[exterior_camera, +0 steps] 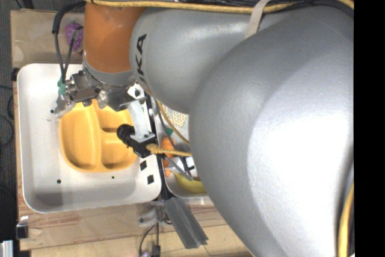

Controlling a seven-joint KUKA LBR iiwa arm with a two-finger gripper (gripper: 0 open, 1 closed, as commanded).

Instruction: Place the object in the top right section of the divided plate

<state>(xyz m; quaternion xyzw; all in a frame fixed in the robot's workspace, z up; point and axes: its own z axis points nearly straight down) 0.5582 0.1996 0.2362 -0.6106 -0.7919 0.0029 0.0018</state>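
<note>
Grey arm (264, 105) overhangs yellow divided plate (90, 141) in left bin (36, 129).

divided plate (90, 141) | yellow | flat in left bin, partly hidden

Bright, even overhead light, soft glare on the arm (271, 129), edges slightly blurred.
</note>
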